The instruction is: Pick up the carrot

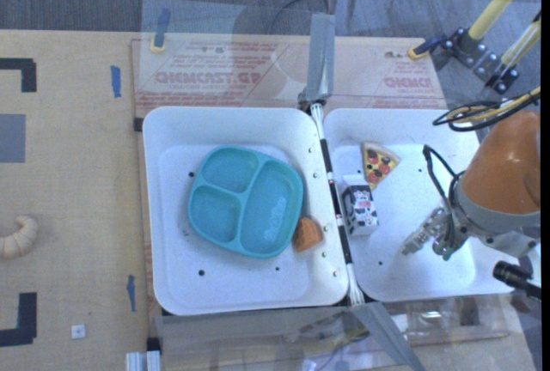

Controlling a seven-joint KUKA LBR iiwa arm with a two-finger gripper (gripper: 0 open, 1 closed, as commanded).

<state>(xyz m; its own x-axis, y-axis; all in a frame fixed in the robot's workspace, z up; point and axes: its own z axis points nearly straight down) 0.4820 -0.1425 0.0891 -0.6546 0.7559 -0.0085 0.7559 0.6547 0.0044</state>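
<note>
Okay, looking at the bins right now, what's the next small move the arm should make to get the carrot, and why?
Probably shift the gripper left across the divider toward the carrot. The gripper sits in the right bin, near the small carton, while the carrot lies in the left bin, against the blue plate's lower right edge, close to the divider.

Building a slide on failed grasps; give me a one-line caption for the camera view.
Gripper over the right bin; orange carrot beside the teal plate in the left bin.
</note>
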